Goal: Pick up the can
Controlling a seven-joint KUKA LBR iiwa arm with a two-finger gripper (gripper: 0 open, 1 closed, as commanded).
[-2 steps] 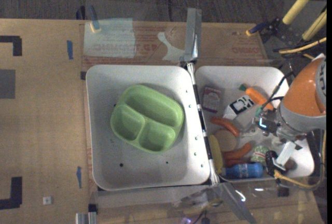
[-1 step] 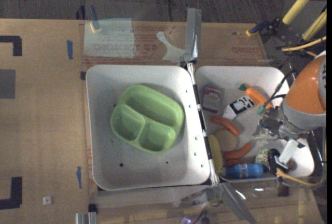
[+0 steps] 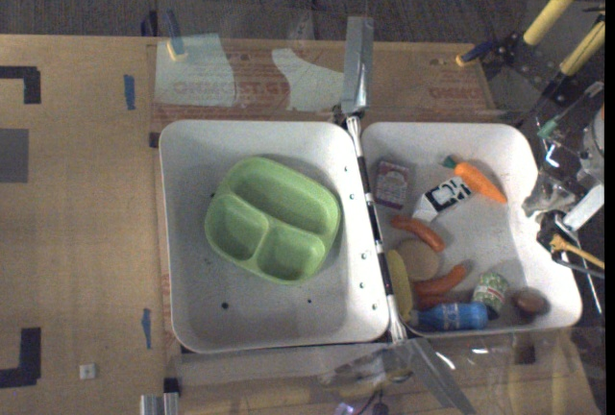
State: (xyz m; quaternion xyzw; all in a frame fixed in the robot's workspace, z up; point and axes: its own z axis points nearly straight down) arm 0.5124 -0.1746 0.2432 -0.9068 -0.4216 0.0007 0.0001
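Observation:
The can [image 3: 490,290] is small, green and white with a red mark. It stands in the right bin [image 3: 509,146] near the front right corner, between a red sausage [image 3: 440,283] and a brown round item [image 3: 528,304]. My gripper [image 3: 552,204] hangs at the right rim of that bin, up and to the right of the can and well apart from it. The gripper's metal parts are blurred against the clutter at the picture's edge.
The right bin also holds a carrot [image 3: 478,180], a black-and-white packet [image 3: 444,195], a purple box [image 3: 391,183], a second sausage [image 3: 419,232], a tan disc [image 3: 421,259], a banana [image 3: 399,283] and a blue bottle [image 3: 452,315]. A green divided plate [image 3: 274,219] lies in the left bin [image 3: 187,240].

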